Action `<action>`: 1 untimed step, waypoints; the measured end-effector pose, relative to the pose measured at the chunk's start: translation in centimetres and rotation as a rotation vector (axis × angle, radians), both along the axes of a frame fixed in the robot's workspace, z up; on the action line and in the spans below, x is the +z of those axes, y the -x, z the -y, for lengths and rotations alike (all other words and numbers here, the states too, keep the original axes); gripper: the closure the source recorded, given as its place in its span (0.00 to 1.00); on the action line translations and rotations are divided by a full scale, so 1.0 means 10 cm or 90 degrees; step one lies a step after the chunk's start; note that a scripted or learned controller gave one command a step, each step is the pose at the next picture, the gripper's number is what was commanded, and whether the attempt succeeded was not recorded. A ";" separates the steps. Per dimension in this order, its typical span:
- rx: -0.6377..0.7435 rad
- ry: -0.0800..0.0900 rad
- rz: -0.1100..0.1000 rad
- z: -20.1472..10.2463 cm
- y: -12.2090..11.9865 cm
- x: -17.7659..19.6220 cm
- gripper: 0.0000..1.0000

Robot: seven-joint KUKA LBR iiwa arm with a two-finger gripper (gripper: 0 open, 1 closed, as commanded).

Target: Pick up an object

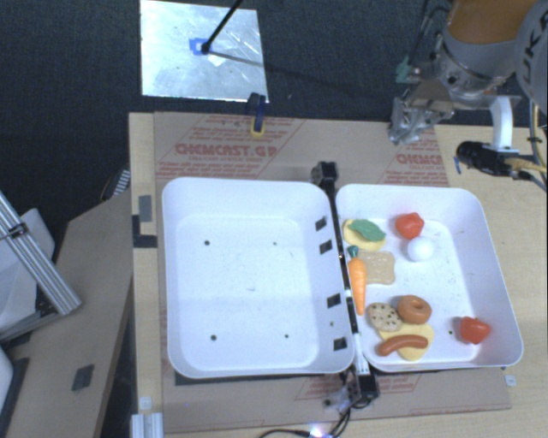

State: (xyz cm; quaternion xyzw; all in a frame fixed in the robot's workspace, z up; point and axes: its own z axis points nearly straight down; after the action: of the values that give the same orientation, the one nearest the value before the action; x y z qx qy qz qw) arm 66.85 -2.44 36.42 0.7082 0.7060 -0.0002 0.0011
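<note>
The KUKA arm (488, 38), seen at the far right of the bench: a rounded grey housing topped by a broad orange band (484, 19), tapering to a metallic silver wrist section. Below it sits the gripper (409, 128), a compact grey metal block with darker recesses. A white bracket (503, 121) juts from the right side of the wrist, carrying a black fitting (484, 157). Thin dark cables run along the wrist's left side, and further cabling trails off to the right.
</note>
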 end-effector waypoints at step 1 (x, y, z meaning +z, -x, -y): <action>0.001 -0.001 0.001 0.26 0.00 0.06 1.00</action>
State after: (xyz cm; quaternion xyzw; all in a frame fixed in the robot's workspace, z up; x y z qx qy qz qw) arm 66.86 -5.04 36.99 0.7075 0.7067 0.0006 0.0014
